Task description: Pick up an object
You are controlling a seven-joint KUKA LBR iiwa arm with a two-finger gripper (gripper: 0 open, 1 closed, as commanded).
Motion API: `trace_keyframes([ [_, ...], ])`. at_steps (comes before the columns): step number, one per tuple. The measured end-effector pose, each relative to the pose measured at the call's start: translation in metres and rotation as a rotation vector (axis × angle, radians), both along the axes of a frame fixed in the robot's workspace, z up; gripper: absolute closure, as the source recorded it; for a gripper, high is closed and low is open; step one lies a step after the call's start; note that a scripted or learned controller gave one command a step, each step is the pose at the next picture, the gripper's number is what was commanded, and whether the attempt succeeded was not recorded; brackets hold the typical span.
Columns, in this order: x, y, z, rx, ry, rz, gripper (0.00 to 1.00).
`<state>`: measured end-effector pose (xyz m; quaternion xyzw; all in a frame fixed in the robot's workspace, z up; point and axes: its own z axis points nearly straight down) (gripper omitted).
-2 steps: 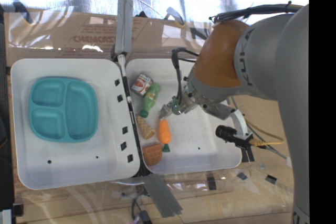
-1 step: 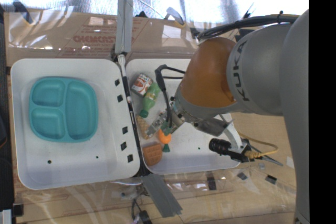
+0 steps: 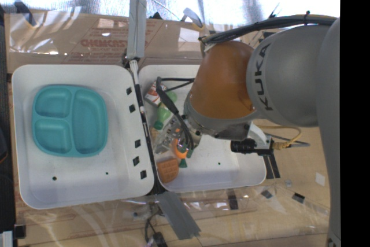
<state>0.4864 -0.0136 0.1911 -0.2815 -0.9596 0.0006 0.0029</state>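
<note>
Right bin (image 3: 243,179) largely hidden by the arm (image 3: 277,75).
The hand (image 3: 180,144) is lowered among cluttered objects at frame centre; its state cannot be told.

Arm (image 3: 289,72): grey, entering from the right, bent downward. Orange band (image 3: 222,81) above the wrist, facing the camera. End effector (image 3: 176,139): low at the arm's left end, largely hidden beneath the wrist.

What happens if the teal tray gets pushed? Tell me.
The teal tray lies flat in the left bin, so it would probably slide rather than tip. It looks like rigid moulded plastic, likely light. Its low rounded rim seems hard to pinch.
</note>
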Motion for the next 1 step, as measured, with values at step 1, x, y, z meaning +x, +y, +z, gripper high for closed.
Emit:
trace_keyframes([
  [1,-0.0098,-0.0089,0.0002,0.000,-0.001,0.019,1.00],
])
